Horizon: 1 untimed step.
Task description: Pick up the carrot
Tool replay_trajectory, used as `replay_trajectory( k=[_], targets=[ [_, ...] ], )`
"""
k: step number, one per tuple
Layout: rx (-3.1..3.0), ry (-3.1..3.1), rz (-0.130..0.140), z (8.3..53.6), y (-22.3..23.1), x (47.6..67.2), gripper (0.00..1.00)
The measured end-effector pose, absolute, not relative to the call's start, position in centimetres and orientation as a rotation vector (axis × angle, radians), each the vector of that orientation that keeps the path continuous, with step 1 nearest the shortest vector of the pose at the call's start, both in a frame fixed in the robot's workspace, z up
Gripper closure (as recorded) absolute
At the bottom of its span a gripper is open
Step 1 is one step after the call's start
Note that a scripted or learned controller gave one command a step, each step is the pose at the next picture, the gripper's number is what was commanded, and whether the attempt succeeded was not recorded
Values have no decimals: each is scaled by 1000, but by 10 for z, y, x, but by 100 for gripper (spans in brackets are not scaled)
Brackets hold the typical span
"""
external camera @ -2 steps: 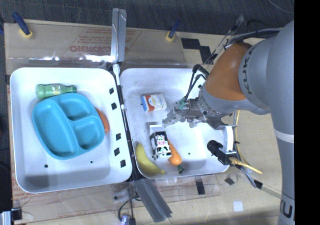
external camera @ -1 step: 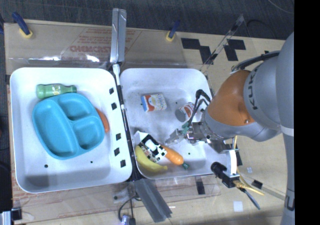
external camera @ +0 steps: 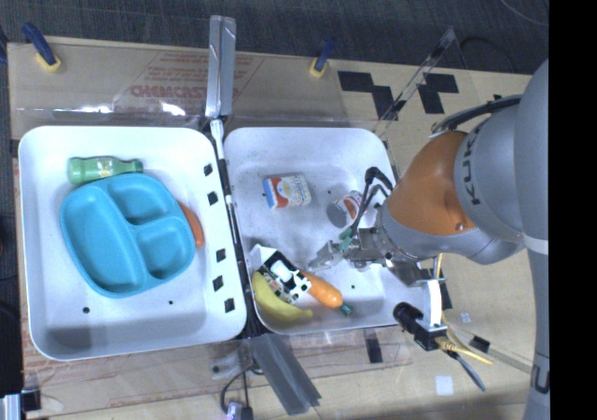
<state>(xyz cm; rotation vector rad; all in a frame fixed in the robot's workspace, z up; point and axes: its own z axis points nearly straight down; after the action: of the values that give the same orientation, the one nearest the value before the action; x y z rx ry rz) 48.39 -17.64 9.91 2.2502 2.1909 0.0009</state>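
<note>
The smooth orange carrot [external camera: 325, 292] lay low in the right bin [external camera: 308, 143], beside a banana [external camera: 276, 304] near the front wall. The tool [external camera: 338, 251] hovered just above it; I could not tell its state.

Carrot [external camera: 326, 292] being seen in the right bin [external camera: 308, 143].
It is lying flat near the front wall, orange, angled, green tip pointed rightward.

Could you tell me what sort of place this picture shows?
Probably a robotics lab's picking bench: a grey arm reaches over two white bins of toy food such as a carrot and banana, with clamps along the board's edge.
</note>
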Motion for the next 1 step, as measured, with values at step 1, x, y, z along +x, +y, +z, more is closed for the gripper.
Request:
replay_trajectory(
  k=[1],
  targets=[
    [2211, 2232, 1, 92, -147, 477, 0]
  ],
)
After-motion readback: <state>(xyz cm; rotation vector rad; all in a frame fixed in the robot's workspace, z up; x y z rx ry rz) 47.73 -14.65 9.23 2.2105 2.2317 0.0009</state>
